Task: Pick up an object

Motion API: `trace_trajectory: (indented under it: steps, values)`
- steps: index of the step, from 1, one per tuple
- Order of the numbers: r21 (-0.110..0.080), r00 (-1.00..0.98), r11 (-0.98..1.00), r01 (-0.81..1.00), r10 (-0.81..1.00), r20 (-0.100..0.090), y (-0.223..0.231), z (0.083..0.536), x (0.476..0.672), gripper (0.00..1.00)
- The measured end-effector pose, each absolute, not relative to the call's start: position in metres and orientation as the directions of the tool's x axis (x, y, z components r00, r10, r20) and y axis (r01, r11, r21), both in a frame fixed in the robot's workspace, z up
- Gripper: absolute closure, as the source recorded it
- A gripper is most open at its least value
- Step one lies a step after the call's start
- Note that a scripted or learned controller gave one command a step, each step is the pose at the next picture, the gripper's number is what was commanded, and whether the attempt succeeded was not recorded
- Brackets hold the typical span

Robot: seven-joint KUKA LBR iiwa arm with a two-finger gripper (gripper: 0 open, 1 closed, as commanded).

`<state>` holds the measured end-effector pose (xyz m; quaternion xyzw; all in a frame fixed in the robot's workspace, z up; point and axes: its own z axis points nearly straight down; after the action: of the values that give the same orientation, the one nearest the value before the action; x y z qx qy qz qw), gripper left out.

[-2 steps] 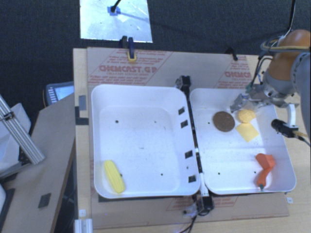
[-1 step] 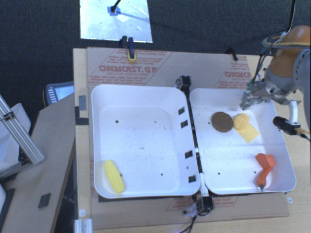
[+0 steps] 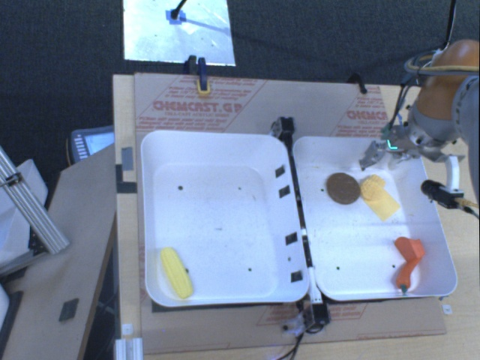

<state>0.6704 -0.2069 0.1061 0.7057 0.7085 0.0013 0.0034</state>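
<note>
Grey arm: reaches in from right, gripper (image 3: 379, 154) above right bin (image 3: 431, 276) back area
Fingers: spread narrow, nothing between them
Right bin: brown disc (image 3: 343, 188), yellow block (image 3: 379, 196) just below gripper, orange piece (image 3: 406, 259) near front
Left bin (image 3: 217, 145): yellow corn (image 3: 176, 272), front-left corner

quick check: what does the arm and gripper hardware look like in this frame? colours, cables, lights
The arm is grey with an orange band near the wrist. Dark cables loop beside the wrist. The gripper is grey metal, with a small green-cyan light glowing on its body. A white piece with a black end sits under the arm.
</note>
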Motion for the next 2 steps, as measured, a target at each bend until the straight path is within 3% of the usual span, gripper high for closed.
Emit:
trace_trajectory:
  steps: [1,2]
  values:
    - [0.002,-0.004,0.004,1.0,1.0,-0.001,-0.206,0.085,0.669,0.0]
    - [0.006,0.0,0.0,1.0,1.0,-0.002,-0.207,0.156,0.653,0.0]
